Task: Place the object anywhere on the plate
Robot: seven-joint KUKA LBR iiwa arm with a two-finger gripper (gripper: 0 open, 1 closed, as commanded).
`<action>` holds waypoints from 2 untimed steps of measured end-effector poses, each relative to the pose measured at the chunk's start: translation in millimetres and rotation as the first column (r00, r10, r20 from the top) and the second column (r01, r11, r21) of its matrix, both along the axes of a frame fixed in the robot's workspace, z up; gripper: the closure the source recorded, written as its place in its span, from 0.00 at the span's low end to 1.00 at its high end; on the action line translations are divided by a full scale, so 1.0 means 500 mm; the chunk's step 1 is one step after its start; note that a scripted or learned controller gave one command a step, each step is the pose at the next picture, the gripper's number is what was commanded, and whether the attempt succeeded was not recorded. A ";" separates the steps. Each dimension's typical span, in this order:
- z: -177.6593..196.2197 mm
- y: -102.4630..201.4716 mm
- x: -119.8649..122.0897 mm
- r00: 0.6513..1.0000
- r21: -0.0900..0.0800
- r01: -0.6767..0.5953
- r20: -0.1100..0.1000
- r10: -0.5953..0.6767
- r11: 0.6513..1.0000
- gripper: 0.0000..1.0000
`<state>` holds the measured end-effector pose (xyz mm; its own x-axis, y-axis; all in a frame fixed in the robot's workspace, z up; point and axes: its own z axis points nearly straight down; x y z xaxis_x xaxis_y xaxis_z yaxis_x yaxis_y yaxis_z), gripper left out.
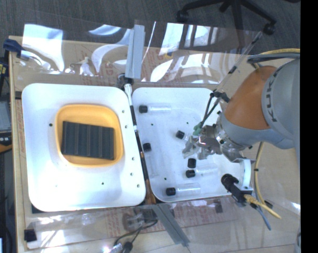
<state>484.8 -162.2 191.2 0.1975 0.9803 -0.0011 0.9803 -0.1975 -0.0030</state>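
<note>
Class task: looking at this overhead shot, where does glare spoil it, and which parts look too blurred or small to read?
Camera view: bright window-like glare streaks the clear panel behind the two shallow white bins; the yellow plate with a dark ribbed centre is evenly lit; the small black-capped clear tubes are faint; the gripper is a blurred tangle.

A yellow plate (88,135) (dark ribbed centre) lies in a white bin (38,178); the arm (259,107) is grey and orange.

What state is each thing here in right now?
Plate: yellow, in the left bin, bearing a dark ridged rack.
Rack: flat on the plate.
Clear tubes: lying loose in the right bin, black-capped.
Gripper: low over the right bin, among the tubes.
</note>
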 end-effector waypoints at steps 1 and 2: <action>-0.042 0.130 -0.018 0.995 0.001 -0.101 -0.003 0.101 0.995 1.00; 0.046 0.231 0.053 0.978 0.003 -0.211 -0.001 0.211 0.978 1.00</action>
